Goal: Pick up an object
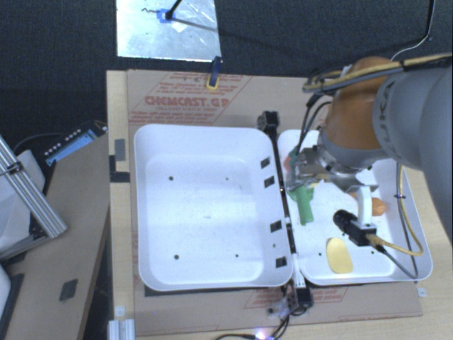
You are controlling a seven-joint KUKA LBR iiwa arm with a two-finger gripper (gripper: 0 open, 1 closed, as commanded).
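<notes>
My gripper (306,179) hangs low over the left part of the right bin (407,257), under the grey arm with its orange band. A green elongated object (305,208) lies right below it; its upper end runs up under the gripper, and I cannot make out whether it is gripped. Near the bin's front lies a yellow oval object (340,256). A small orange object (379,206) sits by the right side, partly behind the wrist. A reddish bit (289,161) peeks out at the bin's left wall, mostly hidden by the gripper.
The left bin (152,190) stands beside the right one, with a black hinged divider (279,197) between them. Both rest on a cardboard sheet (187,101). A shiny foil square (168,18) lies beyond the bench's far edge.
</notes>
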